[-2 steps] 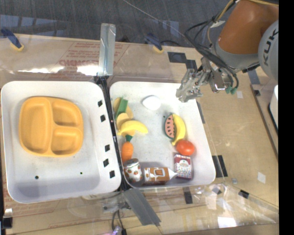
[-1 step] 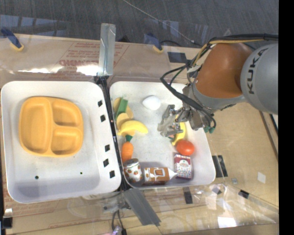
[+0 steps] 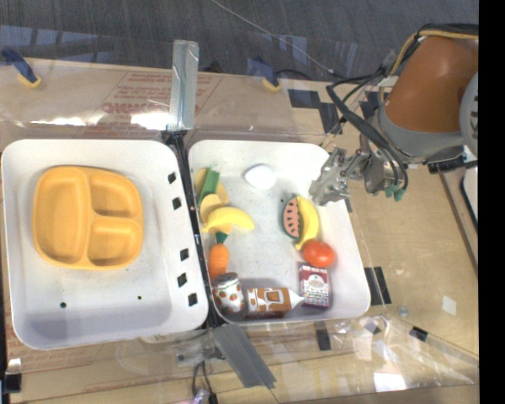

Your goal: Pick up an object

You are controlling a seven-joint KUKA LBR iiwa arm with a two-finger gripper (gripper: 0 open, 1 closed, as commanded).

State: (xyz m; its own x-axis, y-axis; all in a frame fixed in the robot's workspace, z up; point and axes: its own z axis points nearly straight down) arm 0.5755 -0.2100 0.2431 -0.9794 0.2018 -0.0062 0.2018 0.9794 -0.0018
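My gripper (image 3: pixel 328 185) hangs over the right rim of the right bin (image 3: pixel 269 151), its grey fingers angled toward the bin and nothing visible between them. Just left of and below it lie a watermelon slice (image 3: pixel 289 215) and a yellow banana (image 3: pixel 307 223). A red tomato (image 3: pixel 318 253) sits below those, with a small red carton (image 3: pixel 316 288) under it. A white egg-like object (image 3: pixel 259 175) lies near the bin's top. On the bin's left side are another banana (image 3: pixel 227 219), a green-and-yellow piece (image 3: pixel 208 183) and a carrot (image 3: pixel 219 259). A jar (image 3: pixel 227 293) and a brown bottle (image 3: pixel 268 301) lie along the bottom.
The left bin (image 3: pixel 34 310) holds a yellow divided plate (image 3: pixel 87 216). A grey divider strip (image 3: pixel 183 82) stands between the bins at the back. The arm's orange band (image 3: pixel 429 78) and cables reach in from the upper right. The wooden bench (image 3: pixel 421 284) lies right of the bins.
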